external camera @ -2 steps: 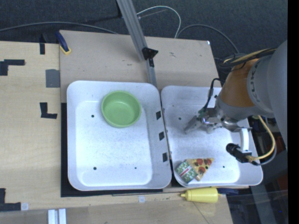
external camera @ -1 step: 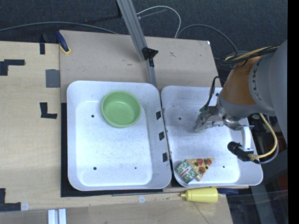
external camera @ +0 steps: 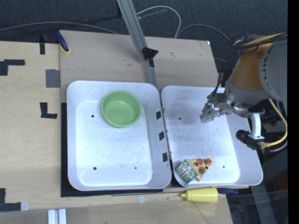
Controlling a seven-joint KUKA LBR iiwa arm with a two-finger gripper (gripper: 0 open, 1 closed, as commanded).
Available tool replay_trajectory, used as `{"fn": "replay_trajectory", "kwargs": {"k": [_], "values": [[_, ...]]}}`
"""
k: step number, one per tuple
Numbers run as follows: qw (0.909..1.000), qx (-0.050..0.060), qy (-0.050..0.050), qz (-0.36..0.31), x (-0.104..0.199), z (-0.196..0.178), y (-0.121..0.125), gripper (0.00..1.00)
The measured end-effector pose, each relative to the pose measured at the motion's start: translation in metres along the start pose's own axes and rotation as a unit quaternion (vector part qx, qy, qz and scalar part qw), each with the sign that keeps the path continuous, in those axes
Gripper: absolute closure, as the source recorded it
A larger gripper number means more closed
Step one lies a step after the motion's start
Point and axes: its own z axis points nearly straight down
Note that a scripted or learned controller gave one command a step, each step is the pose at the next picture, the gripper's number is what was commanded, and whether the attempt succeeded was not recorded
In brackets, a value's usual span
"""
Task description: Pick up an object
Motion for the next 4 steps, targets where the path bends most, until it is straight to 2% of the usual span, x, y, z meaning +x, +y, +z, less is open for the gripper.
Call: {"fn": "replay_trajectory", "kwargs": {"k": [2, 4], "values": [[1.0000, 0.000, 0.000, 0.000, -0.001, -0.085, -0.001, 1.00], [1.0000, 0.003, 0.002, -0.003, 0.111, -0.089, -0.020, 1.00]]}}
